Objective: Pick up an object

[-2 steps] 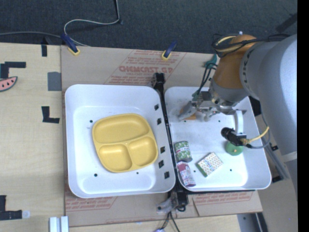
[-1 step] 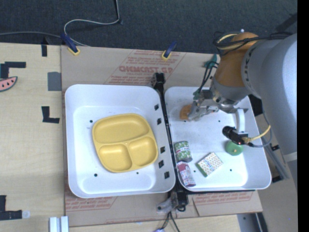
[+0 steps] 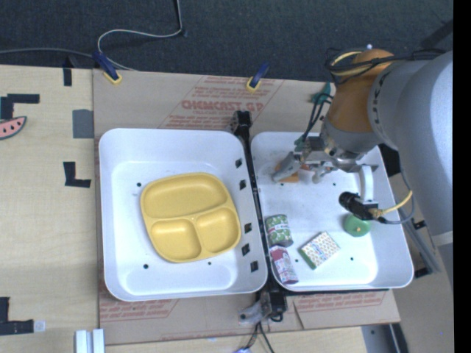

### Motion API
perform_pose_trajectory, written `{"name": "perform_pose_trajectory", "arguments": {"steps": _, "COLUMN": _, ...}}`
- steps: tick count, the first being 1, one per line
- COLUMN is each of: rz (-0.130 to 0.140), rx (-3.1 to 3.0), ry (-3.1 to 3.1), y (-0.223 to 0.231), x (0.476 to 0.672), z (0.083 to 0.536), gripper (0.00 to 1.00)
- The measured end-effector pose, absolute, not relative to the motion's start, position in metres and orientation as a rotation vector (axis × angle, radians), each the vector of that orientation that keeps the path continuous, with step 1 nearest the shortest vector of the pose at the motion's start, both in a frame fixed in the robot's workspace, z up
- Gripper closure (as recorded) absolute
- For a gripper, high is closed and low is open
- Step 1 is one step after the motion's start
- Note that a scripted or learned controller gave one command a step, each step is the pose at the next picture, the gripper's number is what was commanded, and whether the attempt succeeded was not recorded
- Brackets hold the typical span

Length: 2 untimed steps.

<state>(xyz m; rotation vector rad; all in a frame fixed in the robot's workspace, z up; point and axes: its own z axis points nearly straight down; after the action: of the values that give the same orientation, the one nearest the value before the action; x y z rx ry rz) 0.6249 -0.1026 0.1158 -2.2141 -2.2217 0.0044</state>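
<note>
Red can (image 3: 283,264) beside green can (image 3: 279,230).

Bench (image 3: 44,219) with cardboard and two white bins.
A light wood bench carries a brown cardboard sheet (image 3: 213,101) printed with red lettering, held at its far edge by two blue-and-yellow clamps (image 3: 108,70). On the sheet sit the left bin (image 3: 121,153) and right bin (image 3: 390,263), side by side and touching. Black tape marks (image 3: 72,173) dot the bare wood at left.
</note>
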Motion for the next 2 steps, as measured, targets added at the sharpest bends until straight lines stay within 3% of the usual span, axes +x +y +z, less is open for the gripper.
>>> {"name": "perform_pose_trajectory", "arguments": {"steps": 1, "rz": 0.005, "rx": -2.212, "ry": -2.221, "y": -0.1020, "x": 0.6247, "z": 0.1249, "gripper": 1.00}}
{"name": "perform_pose_trajectory", "arguments": {"steps": 2, "rz": 0.005, "rx": -2.212, "ry": -2.221, "y": -0.1021, "x": 0.6247, "z": 0.1248, "gripper": 0.00}}
